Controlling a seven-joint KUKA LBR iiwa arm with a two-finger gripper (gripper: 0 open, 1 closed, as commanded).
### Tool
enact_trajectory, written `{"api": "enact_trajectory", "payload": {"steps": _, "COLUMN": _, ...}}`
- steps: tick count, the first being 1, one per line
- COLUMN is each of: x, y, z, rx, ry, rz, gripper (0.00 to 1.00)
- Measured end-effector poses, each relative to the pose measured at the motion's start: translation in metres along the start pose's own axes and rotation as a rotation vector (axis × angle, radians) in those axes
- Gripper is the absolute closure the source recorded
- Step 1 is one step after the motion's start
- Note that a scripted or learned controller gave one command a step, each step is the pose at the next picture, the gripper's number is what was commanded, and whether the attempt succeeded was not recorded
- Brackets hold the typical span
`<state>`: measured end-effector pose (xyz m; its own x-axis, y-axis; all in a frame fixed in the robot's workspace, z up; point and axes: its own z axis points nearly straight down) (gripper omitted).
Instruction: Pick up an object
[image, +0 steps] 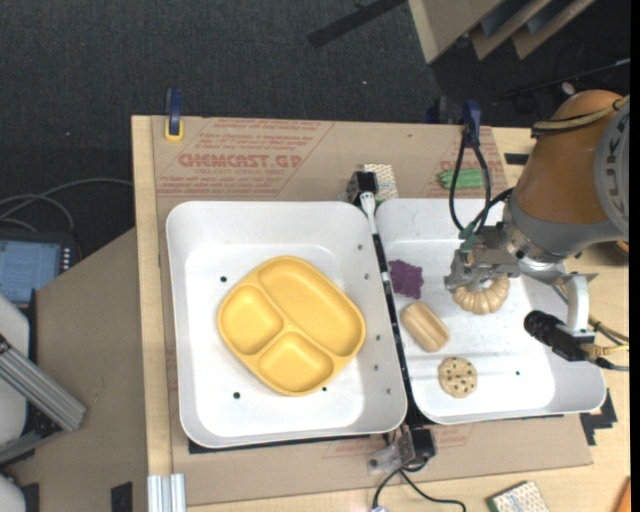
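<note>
The hand (478, 272) sits low over a ribbed tan pumpkin-like object (482, 295) in the right bin (520, 395), seemingly touching it, though I cannot tell its grip.

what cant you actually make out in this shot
- gripper: fingers hidden under the wrist in the camera view, so their state is unclear.
- pumpkin-shaped toy: top covered by the gripper; contact unclear.
- purple item: too small and blurred to identify.
- arm: cut off by the right edge.
</note>
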<state>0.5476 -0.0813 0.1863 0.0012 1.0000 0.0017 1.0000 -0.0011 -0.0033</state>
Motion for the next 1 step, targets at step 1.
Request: {"api": "enact_trajectory", "payload": {"steps": 1, "x": 0.0562, "y": -0.0104, "z": -0.0154, "rx": -0.002, "ry": 0.002, "rz": -0.008, "gripper": 1.0}}
